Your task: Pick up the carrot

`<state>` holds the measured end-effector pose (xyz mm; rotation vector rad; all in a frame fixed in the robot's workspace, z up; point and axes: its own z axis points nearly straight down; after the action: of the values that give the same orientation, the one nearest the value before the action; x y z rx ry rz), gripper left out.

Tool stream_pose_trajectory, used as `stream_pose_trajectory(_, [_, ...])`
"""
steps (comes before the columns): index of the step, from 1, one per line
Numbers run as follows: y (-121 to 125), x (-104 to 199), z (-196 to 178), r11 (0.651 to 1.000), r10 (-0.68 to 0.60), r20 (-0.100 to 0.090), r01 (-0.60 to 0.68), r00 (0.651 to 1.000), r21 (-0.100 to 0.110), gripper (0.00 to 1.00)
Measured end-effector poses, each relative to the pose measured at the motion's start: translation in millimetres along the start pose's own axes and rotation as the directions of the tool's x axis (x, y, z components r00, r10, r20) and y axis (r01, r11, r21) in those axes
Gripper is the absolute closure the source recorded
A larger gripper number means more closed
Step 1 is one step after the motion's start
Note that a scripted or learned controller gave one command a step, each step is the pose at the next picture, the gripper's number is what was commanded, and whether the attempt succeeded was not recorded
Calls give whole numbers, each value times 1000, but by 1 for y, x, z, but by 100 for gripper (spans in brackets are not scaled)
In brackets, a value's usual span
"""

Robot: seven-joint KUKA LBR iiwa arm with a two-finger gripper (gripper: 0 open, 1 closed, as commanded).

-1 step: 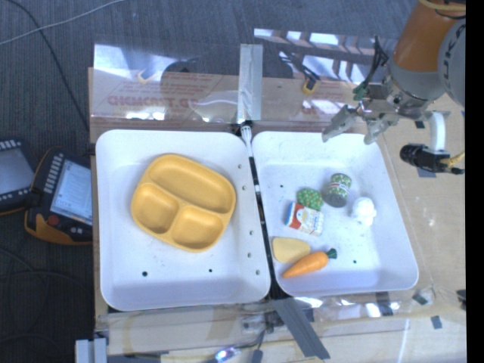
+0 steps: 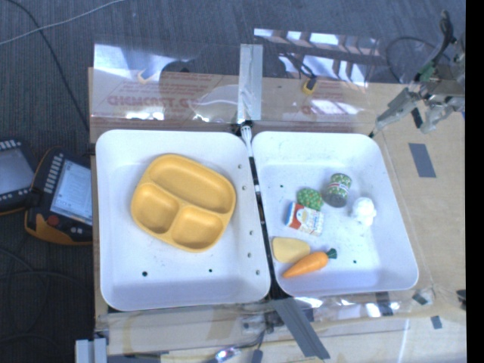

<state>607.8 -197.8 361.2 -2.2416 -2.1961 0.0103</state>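
**Carrot lies low in the right bin, far from the gripper**

The gripper (image 2: 417,116) sits at the upper right, outside both bins, just past the top right corner of the right bin (image 2: 393,203). Two fingers (image 2: 393,113) spread apart and point down-left, and nothing lies between them, so it is released.

One carrot (image 2: 306,263) lies well below and to the left of the gripper, near the bin's lower wall. It is orange with a small green tip at its right end, tilted so that this end sits a little higher. Its left end is just below one pale yellow wedge (image 2: 290,248), close enough that I cannot tell whether they touch.

Between the carrot and the gripper the bin holds four more things, one of each. One small red and white carton (image 2: 305,218) lies above the wedge, and one green knobbly piece (image 2: 309,198) touches its top edge. One dark round can with a green label (image 2: 338,189) stands just right of the green piece. One white lump (image 2: 364,211) is nearest the gripper, though still well below it.

Two white bins lie side by side. The left bin (image 2: 121,278), farthest from the gripper, holds one yellow plate (image 2: 183,201) with three compartments, set at a slant.
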Motion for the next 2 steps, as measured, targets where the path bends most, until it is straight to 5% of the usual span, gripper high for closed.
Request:
stream_pose_trajectory(1, [3,29,-69,997,-78,1,78,997,0,0])
stream_pose_trajectory(2, [-10,-17,-69,994,-113,0,113,994,1,0])
